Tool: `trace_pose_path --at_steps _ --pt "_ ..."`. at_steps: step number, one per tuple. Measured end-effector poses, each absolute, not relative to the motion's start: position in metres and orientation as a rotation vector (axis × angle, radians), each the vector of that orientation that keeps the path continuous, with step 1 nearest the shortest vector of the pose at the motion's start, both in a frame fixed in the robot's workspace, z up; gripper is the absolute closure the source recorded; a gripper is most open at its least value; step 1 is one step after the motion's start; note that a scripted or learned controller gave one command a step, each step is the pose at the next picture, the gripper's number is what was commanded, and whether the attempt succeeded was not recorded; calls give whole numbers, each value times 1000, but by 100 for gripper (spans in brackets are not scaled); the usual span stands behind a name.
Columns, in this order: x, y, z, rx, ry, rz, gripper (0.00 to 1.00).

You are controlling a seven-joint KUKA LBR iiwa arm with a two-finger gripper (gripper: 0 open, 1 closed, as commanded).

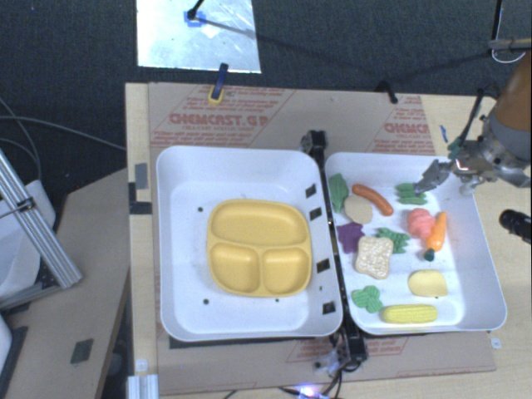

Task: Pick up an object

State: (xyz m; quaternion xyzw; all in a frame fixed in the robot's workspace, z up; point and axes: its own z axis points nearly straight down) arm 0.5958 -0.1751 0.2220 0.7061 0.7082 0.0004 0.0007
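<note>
The right bin point(486, 285) holds several toy foods: an orange sausage point(371, 198), a green leafy piece point(410, 194), a pink-red fruit point(421, 221), a carrot point(437, 231), a cracker point(374, 256), a pale yellow potato point(427, 283) and a corn cob point(408, 313). My gripper point(442, 173) hangs over the bin's far right part, just up and to the right of the green leafy piece. Nothing shows held in it. The arm comes in from the right edge.
The left bin point(179, 223) carries a yellow three-part plate point(258, 248). More toys lie near the bins' divider: a green leaf point(337, 191), a beige round point(359, 211), a purple piece point(350, 236) and broccoli point(366, 298). A metal frame point(33, 223) stands at left.
</note>
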Motion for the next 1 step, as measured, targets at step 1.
trace_pose_path --at_steps 1 --pt "533 -204 84 2231 2222 -8 0"
